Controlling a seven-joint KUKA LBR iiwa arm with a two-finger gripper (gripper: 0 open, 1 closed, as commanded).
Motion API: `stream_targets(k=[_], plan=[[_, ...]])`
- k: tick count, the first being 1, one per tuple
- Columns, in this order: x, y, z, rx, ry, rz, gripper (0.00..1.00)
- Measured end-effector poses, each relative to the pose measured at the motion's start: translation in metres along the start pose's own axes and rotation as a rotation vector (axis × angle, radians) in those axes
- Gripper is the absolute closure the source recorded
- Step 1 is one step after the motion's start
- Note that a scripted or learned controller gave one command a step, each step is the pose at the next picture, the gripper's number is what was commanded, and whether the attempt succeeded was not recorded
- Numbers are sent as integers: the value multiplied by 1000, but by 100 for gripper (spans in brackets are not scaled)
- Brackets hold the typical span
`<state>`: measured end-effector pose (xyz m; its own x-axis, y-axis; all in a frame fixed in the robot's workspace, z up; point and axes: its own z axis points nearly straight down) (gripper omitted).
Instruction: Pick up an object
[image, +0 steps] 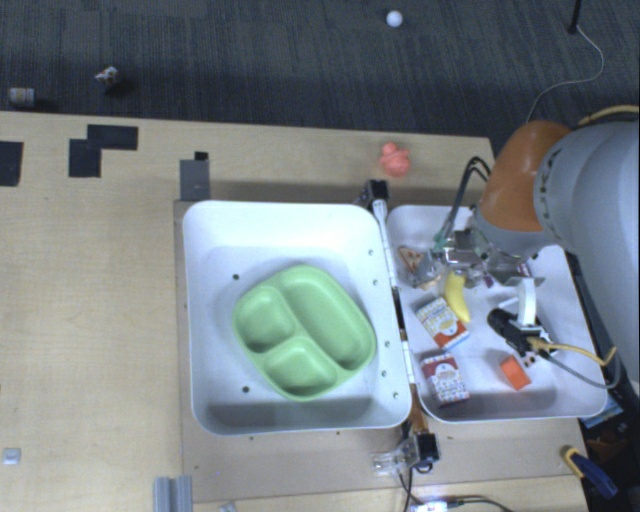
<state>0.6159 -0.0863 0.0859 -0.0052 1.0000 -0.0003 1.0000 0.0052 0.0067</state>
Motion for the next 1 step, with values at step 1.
stream_targets(k=[1], plan=[[1,2,-12,-5,1,-2,100]])
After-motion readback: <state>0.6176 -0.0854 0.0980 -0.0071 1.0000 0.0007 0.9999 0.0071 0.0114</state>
